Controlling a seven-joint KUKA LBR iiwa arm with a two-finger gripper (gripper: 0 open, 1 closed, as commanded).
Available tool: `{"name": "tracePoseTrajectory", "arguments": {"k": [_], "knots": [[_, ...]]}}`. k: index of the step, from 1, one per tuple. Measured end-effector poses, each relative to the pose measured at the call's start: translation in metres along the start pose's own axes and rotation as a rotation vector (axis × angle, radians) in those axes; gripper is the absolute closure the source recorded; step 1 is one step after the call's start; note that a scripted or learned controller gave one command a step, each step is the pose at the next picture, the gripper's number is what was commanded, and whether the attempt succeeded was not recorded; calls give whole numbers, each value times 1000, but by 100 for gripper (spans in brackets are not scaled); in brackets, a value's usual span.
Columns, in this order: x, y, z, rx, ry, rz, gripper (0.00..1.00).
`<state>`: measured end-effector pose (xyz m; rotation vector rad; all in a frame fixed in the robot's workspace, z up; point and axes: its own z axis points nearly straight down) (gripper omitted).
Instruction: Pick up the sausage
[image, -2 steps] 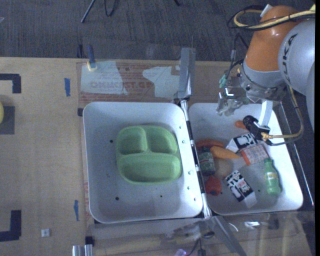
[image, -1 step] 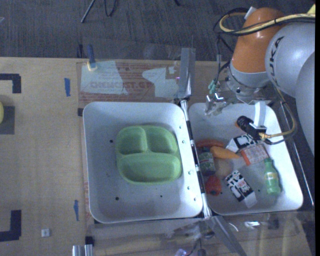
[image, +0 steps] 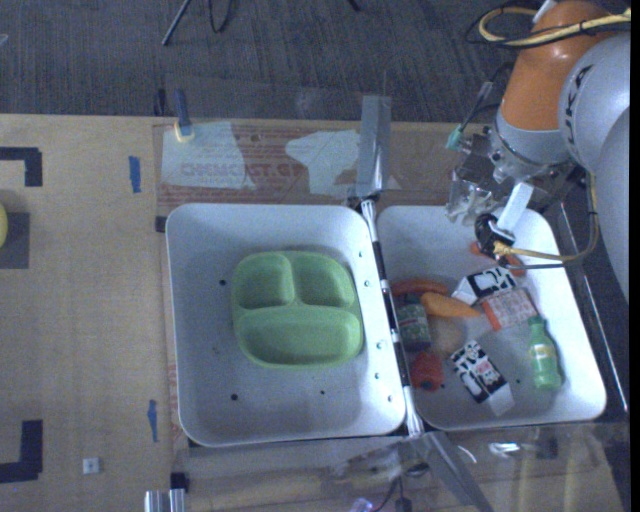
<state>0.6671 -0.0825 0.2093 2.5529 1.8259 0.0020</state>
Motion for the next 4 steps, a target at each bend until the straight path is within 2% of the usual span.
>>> {"name": "tracePoseTrajectory", "arguments": {"k": [1,2,3,4], "knots": [[134,-47,24,5,1,-105,100],[221,-125,6,7,0,164,100],[236,-114,-16,1,2,-260,100],[284,-123,51,6,0,-66,100]]}}
